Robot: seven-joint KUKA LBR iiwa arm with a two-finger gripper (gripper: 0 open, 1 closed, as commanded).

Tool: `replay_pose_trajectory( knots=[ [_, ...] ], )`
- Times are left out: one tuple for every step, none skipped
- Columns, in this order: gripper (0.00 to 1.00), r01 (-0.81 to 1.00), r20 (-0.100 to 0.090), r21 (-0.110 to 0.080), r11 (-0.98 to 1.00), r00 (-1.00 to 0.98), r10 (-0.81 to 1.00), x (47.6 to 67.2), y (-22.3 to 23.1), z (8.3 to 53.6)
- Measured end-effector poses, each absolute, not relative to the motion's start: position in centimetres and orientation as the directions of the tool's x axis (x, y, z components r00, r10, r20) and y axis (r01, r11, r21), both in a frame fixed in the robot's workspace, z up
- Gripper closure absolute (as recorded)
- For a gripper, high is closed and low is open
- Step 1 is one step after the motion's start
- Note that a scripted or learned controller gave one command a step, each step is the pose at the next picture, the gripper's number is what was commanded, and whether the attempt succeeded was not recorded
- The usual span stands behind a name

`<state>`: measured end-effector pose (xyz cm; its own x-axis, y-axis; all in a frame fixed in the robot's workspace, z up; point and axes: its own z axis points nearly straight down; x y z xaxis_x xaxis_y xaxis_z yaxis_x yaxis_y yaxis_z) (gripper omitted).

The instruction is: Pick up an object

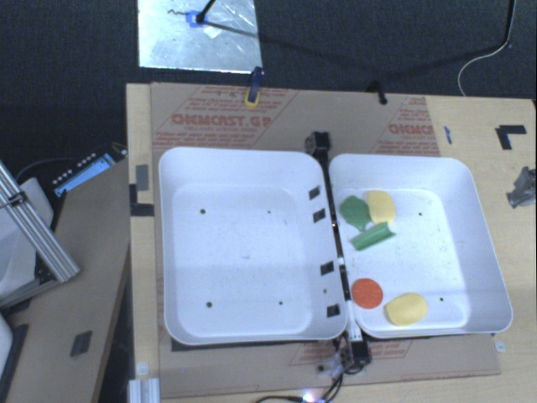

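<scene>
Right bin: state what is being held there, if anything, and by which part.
Nothing is held. In the right bin the orange disc, two yellow pieces and two green pieces all lie loose.

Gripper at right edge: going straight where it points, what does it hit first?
Probably the right bin, at its outer rim; the gripper seems aimed left, but its height above the bench is unclear.

**Red print on the cardboard**

The cardboard sheet (352,112) under the two bins carries red printed lettering near its far edge, upside down from this view. It seems to read "CHEMCAST GP", repeated at left and right; smaller lines are illegible.
</scene>
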<state>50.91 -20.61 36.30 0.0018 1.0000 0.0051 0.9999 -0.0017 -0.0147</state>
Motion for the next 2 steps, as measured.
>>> replay_pose_trajectory(
  knots=[
    [1.00,1.000,-0.004,0.009,0.006,-0.006,1.000,57.1,-20.6,40.7],
    [1.00,1.000,-0.003,0.010,0.006,-0.006,1.000,60.9,-20.6,45.3]
  ],
)
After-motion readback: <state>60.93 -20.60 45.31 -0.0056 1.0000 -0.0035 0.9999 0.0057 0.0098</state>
